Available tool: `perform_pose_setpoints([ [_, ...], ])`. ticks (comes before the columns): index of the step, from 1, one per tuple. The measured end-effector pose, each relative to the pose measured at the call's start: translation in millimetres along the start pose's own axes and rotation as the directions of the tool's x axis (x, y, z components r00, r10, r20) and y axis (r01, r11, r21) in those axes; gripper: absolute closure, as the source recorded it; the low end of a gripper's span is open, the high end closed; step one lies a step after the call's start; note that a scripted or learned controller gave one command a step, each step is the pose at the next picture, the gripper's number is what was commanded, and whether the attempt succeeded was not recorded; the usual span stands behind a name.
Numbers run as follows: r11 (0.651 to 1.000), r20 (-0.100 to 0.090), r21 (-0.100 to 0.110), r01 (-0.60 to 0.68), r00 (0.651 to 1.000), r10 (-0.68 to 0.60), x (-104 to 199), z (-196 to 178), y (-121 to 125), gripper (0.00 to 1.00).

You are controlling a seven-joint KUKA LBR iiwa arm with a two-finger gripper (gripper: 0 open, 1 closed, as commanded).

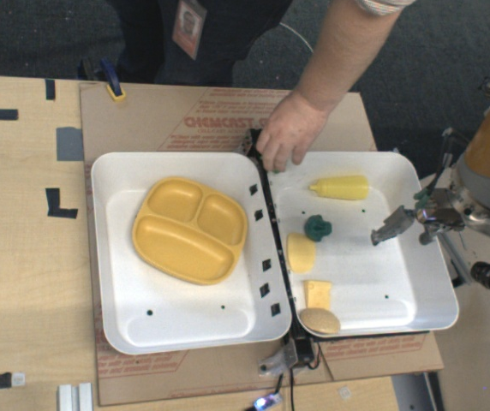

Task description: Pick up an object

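The right bin holds a yellow squeeze bottle lying at the back and a small green piece near the middle. In front of these lie a pale yellow block, a flat yellow square and a tan rounded piece at the front rim. My gripper hovers over the right side of this bin. It is open with nothing between its fingers, and it stands well right of the green piece.
A yellow divided plate lies in the left bin. A person's hand rests on the back end of the divider between the bins, with the arm reaching in from the top. Bare bin floor lies below the gripper.
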State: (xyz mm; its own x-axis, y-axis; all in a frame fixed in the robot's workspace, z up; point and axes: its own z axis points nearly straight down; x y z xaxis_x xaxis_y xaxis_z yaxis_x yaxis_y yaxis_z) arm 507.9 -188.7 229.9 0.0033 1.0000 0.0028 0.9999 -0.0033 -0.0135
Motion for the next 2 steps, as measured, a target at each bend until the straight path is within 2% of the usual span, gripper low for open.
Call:
perform_pose_setpoints([
  [1,1.0,0.003,-0.012,0.004,1.0,-0.004,0.4,-6.4,2.6,0.0],
  [2,1.0,0.002,-0.007,0.004,1.0,-0.004,-0.8,52.6,11.4,0.0],
])
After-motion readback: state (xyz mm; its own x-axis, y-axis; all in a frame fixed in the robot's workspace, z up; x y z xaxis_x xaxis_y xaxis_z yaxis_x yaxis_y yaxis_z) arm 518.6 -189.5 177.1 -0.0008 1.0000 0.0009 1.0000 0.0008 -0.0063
